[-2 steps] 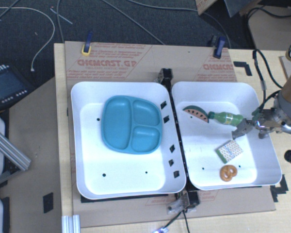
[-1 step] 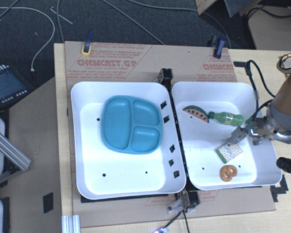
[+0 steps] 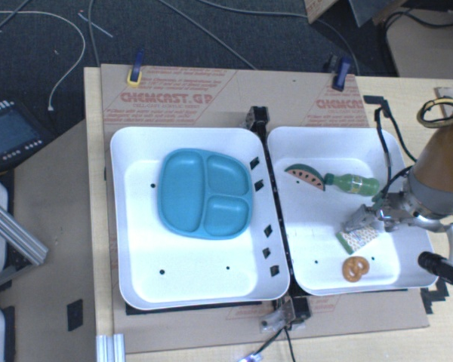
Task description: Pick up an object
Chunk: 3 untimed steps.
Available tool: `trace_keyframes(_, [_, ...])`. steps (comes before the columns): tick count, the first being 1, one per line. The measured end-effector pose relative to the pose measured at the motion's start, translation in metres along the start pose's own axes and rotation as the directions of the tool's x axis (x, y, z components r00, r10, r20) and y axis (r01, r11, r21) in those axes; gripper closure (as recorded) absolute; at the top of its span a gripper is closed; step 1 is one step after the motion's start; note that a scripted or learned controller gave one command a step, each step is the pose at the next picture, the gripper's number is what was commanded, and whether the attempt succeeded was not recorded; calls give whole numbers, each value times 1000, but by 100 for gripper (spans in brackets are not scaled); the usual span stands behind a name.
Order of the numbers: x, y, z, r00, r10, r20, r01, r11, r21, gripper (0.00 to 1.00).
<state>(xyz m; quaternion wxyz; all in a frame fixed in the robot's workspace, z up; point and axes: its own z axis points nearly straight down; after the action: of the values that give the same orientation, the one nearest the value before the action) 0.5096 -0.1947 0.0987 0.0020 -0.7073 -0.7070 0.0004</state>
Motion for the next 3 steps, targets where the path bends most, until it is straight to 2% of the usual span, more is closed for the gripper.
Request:
trace_keyframes(1, [1, 2, 10, 1000, -2, -3, 2, 1000, -4, 0])
trace_keyframes(2, [-1, 5, -4, 1000, -1, 5, 1, 1000, -18, 100])
trace_keyframes(3, [1, 8, -47, 1000, -2, 4, 2, 1000, -8, 100])
